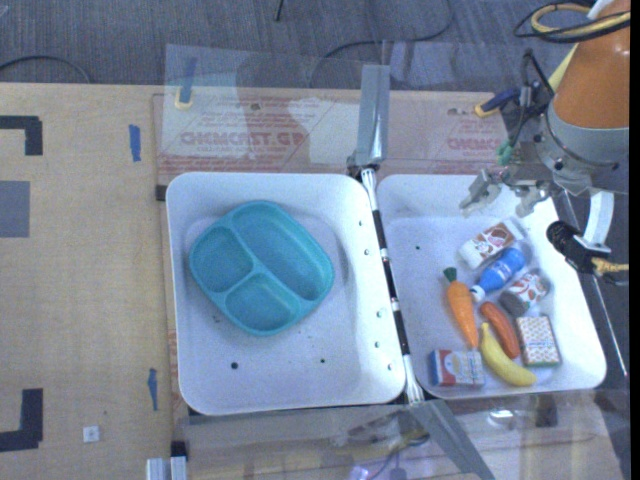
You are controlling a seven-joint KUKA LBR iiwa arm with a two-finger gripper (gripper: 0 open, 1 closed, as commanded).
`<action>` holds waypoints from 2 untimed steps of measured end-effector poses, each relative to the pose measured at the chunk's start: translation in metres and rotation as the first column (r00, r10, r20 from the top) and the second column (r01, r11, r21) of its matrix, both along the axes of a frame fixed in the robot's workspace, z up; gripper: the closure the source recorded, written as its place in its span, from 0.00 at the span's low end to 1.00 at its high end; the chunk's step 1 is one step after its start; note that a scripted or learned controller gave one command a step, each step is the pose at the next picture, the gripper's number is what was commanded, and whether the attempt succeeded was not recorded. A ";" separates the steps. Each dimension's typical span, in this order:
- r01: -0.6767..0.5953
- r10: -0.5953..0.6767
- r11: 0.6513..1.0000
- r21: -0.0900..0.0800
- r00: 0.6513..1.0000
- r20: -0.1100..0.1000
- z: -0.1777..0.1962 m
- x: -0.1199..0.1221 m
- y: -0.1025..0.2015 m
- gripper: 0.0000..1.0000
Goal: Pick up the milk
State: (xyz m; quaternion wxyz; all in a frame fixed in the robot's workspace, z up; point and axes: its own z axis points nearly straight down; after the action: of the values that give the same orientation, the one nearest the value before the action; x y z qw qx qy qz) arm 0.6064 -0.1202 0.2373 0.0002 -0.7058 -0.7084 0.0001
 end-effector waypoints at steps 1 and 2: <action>-0.020 0.020 1.000 -0.001 1.000 0.001 -0.087 -0.015 -0.052 0.00; -0.003 0.003 1.000 -0.008 0.999 0.037 -0.120 0.017 -0.091 0.00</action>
State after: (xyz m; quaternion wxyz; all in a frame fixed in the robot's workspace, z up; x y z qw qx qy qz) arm 0.6231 -0.2108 0.1173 -0.0157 -0.7046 -0.7094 -0.0104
